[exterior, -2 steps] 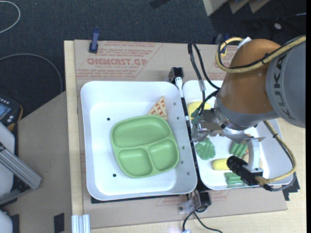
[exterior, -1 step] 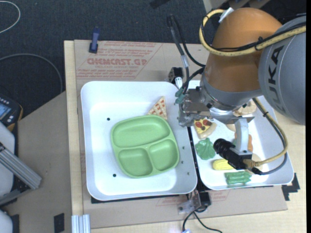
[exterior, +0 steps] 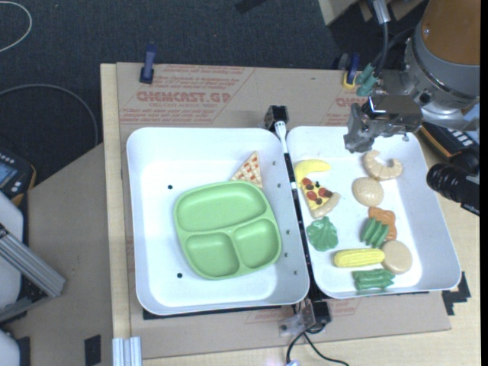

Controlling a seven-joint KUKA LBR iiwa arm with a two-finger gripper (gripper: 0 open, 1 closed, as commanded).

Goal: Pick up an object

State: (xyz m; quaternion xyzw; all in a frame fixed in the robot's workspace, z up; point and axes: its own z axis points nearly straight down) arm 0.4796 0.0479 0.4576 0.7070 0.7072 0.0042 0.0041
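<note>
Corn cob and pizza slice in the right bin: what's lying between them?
In the camera view, a green leafy vegetable lies between the pizza slice and the corn cob, on the right bin floor.

The grey, rounded metal arm housing (exterior: 450, 71) enters near the far right corner of the right-hand shallow white plastic bin (exterior: 438, 239). Above that housing sits a broad orange band (exterior: 457, 14) with a smooth, glossy surface. Below the housing, toward the bin, a pale grey flange joins a dark grey, blocky metal two-finger gripper assembly (exterior: 357, 142) with angular brackets and exposed edges. A small teal fitting (exterior: 367, 78) is mounted on the side of the assembly farthest from the bin. A black cable (exterior: 379, 10) runs upward from that fitting, alongside the orange band.
</note>
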